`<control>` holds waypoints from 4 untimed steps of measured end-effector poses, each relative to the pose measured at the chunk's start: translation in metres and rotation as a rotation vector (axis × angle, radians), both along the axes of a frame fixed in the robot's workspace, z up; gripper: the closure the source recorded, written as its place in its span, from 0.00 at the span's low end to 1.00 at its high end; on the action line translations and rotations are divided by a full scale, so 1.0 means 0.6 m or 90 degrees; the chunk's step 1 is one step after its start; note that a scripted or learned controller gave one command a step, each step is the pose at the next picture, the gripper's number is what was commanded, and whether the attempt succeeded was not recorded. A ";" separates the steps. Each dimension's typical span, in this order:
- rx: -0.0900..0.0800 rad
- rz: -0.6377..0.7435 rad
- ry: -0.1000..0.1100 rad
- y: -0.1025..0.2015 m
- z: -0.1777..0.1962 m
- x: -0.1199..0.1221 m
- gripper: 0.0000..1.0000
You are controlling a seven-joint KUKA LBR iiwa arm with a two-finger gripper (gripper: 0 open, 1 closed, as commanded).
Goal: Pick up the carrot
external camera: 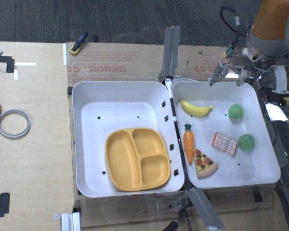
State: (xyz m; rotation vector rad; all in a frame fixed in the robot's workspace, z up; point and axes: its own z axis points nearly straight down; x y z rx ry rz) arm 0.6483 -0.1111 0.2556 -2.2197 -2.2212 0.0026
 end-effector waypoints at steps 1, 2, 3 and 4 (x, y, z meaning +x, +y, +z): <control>0.000 -0.020 0.001 0.103 -0.109 -0.087 0.00; -0.001 -0.024 0.001 0.099 -0.094 -0.087 1.00; 0.000 0.204 0.000 0.139 -0.108 -0.218 1.00; 0.001 0.402 0.000 0.208 -0.108 -0.260 1.00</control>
